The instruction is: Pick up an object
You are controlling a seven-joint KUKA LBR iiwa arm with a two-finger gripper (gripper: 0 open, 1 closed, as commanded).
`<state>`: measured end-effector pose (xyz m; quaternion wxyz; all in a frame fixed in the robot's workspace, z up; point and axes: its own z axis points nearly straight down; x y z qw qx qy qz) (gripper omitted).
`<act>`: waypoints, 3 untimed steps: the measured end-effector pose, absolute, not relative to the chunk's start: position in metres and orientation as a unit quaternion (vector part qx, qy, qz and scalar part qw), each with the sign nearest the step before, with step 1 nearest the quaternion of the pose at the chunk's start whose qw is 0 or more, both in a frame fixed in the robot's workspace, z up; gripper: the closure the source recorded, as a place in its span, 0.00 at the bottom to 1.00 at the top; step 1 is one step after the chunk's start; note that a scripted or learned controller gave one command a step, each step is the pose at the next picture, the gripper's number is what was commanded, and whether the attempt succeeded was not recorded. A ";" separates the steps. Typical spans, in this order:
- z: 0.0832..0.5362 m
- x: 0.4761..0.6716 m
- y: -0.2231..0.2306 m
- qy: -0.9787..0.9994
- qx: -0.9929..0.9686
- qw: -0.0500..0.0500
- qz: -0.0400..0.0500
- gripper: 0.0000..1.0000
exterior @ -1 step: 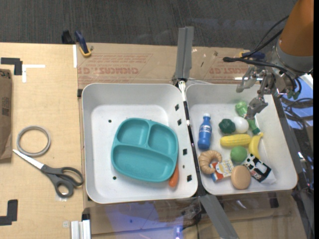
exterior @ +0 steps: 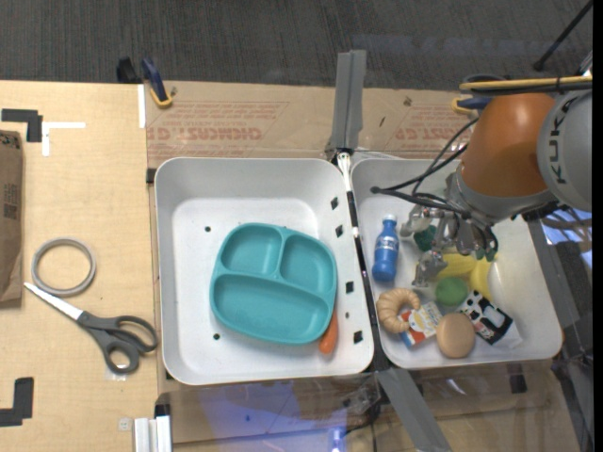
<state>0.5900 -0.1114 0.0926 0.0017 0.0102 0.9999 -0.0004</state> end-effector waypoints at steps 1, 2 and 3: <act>0.093 0.530 -0.114 0.996 0.091 0.003 0.000 0.00; 0.093 0.553 -0.105 0.986 0.168 0.001 0.000 0.00; 0.093 0.578 -0.100 0.997 0.075 0.002 0.000 0.00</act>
